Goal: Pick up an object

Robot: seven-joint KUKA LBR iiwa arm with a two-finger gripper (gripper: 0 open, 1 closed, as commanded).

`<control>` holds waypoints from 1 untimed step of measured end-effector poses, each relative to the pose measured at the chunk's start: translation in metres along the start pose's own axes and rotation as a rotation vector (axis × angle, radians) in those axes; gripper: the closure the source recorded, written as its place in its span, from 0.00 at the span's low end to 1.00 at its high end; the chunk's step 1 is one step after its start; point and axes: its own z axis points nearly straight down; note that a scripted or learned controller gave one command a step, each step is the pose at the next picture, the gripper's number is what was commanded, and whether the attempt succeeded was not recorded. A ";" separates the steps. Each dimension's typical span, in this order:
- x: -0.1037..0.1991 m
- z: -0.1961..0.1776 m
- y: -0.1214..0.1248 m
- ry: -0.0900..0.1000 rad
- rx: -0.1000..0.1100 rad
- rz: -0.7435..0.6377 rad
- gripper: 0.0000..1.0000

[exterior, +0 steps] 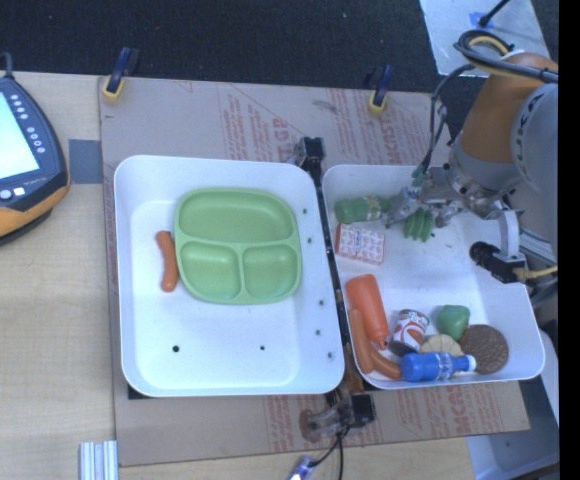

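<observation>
Hovering low in the right bin's (pixel 530 360) far half, the pincer (pixel 419 211) straddles a green vegetable (pixel 419 225); finger state cannot be told; an off-centre closure could let it slip out.

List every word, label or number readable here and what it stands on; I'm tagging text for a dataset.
None can be read as it stands.
Brown board under the bins: faint reddish printed lines, too blurred.
Small red-and-white packet in the right bin: markings too small.
Small can: label blurred.
Blue bottle: label unreadable.
Pendant at left: screen washed out.
</observation>
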 end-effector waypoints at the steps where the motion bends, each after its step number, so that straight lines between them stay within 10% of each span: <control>1: -0.017 -0.001 0.008 0.000 -0.004 0.002 0.00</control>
